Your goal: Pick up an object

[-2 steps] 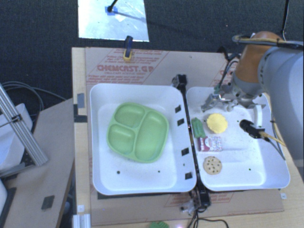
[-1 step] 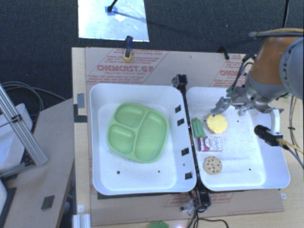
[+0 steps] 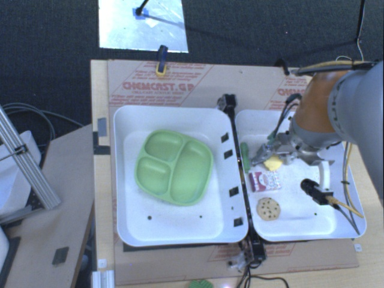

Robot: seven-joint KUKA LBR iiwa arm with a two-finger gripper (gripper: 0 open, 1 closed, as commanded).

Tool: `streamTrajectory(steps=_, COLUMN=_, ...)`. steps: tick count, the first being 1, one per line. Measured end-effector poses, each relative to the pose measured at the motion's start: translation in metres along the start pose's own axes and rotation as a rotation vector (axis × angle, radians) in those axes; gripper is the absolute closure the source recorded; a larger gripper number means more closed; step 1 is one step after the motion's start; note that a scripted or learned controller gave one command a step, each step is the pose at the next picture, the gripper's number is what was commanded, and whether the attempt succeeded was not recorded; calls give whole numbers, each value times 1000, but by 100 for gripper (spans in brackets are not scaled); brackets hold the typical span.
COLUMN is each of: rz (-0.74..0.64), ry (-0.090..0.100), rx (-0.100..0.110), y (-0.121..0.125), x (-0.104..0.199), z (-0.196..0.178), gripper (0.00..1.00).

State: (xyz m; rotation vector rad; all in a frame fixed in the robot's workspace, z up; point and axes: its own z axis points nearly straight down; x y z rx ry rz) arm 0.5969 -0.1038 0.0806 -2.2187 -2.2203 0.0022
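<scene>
The arm's gripper hangs low in the right bin, jaws just above a yellow block; their spread cannot be told.

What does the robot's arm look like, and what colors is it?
The arm is thick, round and smooth, mostly grey, with an orange band near the wrist. Thin cables run along it. At its end is a small metal gripper, silvery and dark.
</scene>
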Motion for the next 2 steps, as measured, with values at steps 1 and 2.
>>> streamTrajectory(steps=1, rz=0, ry=-1, rx=-6, y=2, x=-1, z=-15, gripper=100)
streamTrajectory(steps=2, rz=-10, ry=1, rx=-14, y=-18, x=59, z=-137, gripper=100)
